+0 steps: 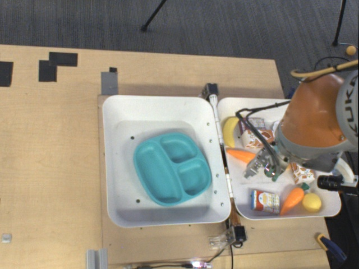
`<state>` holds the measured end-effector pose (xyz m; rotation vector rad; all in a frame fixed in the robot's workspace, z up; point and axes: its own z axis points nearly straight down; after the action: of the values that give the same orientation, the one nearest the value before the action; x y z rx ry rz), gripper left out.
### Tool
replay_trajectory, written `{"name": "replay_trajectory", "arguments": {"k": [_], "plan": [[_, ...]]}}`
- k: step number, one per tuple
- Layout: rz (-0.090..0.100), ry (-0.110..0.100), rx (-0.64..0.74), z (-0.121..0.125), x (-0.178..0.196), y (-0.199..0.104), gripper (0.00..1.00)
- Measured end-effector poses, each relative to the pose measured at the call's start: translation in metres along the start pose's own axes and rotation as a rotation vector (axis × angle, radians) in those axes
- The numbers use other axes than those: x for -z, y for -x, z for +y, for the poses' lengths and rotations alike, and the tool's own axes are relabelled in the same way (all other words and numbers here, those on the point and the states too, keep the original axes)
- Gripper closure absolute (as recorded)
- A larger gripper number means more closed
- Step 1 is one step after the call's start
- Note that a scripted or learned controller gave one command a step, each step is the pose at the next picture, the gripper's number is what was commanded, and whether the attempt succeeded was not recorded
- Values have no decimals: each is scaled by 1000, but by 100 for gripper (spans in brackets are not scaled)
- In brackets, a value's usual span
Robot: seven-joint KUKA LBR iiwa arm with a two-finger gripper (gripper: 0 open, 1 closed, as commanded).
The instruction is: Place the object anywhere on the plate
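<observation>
A teal divided plate [171, 168] lies in the left white bin [120, 150], with nothing on it. My gripper [261, 167] hangs low over the middle of the right bin [331, 209], under the orange-banded wrist [314, 114]. It sits just right of an orange carrot [242, 155] that lies near the bin's left wall. I cannot make out anything held in it. The arm hides the back right part of the bin.
The right bin also holds a yellow banana [230, 130], a printed packet [253, 134], a small can [265, 200], a second carrot [291, 199], a lemon [312, 202] and a small carton [302, 174]. A ridge [221, 150] separates the bins.
</observation>
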<state>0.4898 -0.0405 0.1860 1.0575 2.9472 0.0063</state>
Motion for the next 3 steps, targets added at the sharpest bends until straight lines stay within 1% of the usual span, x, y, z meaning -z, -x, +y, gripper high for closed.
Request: {"name": "replay_trajectory", "arguments": {"k": [1, 2, 3], "plan": [[1, 0, -204, 44, 21, -36, 100], [8, -3, -255, 107, -2, -92, 100], [6, 0, -354, 153, 46, -128, 100]]}}
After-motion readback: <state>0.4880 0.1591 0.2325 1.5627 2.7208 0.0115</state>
